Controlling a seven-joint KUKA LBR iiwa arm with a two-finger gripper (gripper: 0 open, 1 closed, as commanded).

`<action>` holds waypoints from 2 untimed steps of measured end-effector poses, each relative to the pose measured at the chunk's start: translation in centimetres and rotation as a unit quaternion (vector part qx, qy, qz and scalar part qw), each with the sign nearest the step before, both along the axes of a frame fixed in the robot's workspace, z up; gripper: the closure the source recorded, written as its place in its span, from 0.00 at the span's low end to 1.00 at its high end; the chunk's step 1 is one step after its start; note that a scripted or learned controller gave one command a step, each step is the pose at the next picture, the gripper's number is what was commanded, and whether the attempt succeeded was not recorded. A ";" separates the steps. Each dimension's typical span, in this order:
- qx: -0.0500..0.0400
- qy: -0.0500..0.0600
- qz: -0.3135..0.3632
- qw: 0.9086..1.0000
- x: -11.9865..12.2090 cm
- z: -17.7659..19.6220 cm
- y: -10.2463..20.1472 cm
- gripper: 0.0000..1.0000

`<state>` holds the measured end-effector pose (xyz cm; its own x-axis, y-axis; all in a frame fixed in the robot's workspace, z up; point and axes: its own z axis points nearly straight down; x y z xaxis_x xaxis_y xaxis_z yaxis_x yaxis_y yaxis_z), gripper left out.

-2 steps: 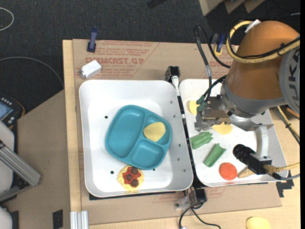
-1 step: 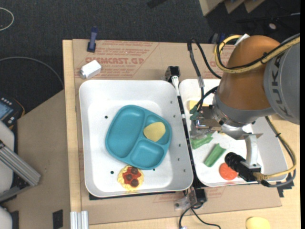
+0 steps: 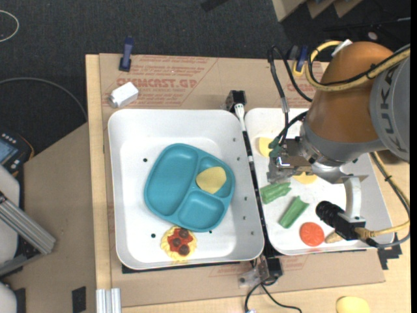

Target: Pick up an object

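Claw (image 3: pixel 281 163) hidden under bulky wrist — grip unclear — above glossy green pod (image 3: pixel 274 192).

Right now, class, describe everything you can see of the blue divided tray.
The blue divided tray looks like smooth teal plastic with rounded corners and three compartments. It lies flat, turned at an angle, on the floor of the left white bin. A pale yellow disc-like piece rests in its right compartment.

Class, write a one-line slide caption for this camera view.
Arm over right bin of toy food; blue tray with yellow piece in left bin.
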<state>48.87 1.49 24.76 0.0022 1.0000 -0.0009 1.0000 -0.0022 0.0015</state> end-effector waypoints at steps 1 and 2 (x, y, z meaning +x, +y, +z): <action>0.001 -0.009 0.002 1.000 1.1 14.5 -0.4 1.00; 0.002 -0.010 0.005 1.000 8.5 29.6 5.6 1.00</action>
<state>57.38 7.14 54.40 -0.0073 1.0000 0.0024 0.9997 0.0073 0.0219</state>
